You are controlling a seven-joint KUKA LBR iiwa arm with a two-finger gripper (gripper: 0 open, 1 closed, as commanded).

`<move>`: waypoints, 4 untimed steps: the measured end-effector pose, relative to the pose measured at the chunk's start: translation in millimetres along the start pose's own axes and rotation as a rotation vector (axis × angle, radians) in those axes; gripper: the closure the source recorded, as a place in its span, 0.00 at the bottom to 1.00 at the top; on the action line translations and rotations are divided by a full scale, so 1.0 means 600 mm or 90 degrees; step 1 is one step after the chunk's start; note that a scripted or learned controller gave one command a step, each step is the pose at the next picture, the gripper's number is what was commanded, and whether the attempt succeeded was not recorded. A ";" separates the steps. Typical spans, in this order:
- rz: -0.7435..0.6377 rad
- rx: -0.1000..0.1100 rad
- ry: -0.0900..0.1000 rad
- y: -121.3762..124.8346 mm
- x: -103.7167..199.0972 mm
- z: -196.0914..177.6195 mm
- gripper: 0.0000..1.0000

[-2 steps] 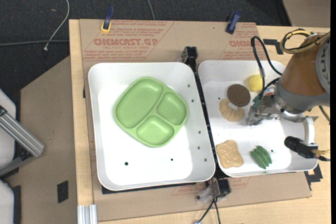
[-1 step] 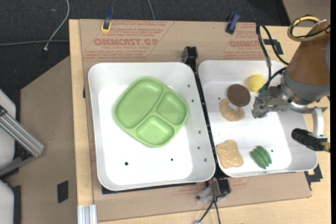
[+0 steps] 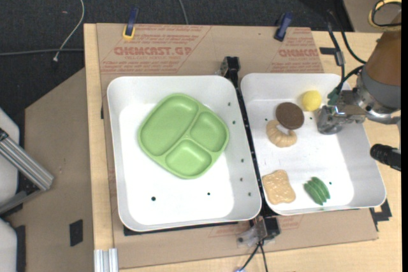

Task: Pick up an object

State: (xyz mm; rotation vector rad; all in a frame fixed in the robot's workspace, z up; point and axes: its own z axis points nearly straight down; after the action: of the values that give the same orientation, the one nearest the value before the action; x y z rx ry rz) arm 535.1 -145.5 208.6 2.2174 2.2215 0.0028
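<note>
1. Hovering at right-centre of the frame: the gripper (image 3: 329,119) is sitting over the upper right part of the right bin (image 3: 357,197), with the grey wrist and orange band running off the right edge.
2. Finger state: I cannot tell whether the gripper is spread or closed. The metal tip is reading as one blurry lump from this angle, and nothing is visibly sitting between the fingers.
3. Candidates, all lying in the right bin:
   - yellow ball (image 3: 311,99), just up-left of the gripper, nearest
   - brown disc (image 3: 290,114), left of the gripper, resting against or on the tan lump (image 3: 282,134); I cannot tell which
   - tan cracker-shaped piece (image 3: 278,186), lower part of the bin
   - green ridged piece (image 3: 317,190), just right of the cracker piece
4. Left bin (image 3: 121,137) is carrying the green divided plate (image 3: 183,135), well apart from the gripper; I'm not treating it as a likely target.
5. Doing it well, my judgement:
   - I'm favouring the yellow ball, since it is nearest and standing clear of its neighbours.
   - Centre over it before descending, because a round thing is likely to roll out of an off-centre pinch.
   - I'm avoiding the disc/lump pair; touching items are risking a double grab or a push.
   - Watch the upper bin wall near the ball.
</note>
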 end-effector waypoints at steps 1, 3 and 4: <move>0.000 -0.002 -0.001 -0.002 0.007 -0.105 1.00; -0.002 0.001 0.001 0.066 0.176 -0.073 1.00; -0.001 0.000 0.001 0.105 0.251 -0.080 1.00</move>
State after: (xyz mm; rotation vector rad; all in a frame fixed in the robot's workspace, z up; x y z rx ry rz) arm 597.9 5.4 256.6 2.2167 2.2237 0.0036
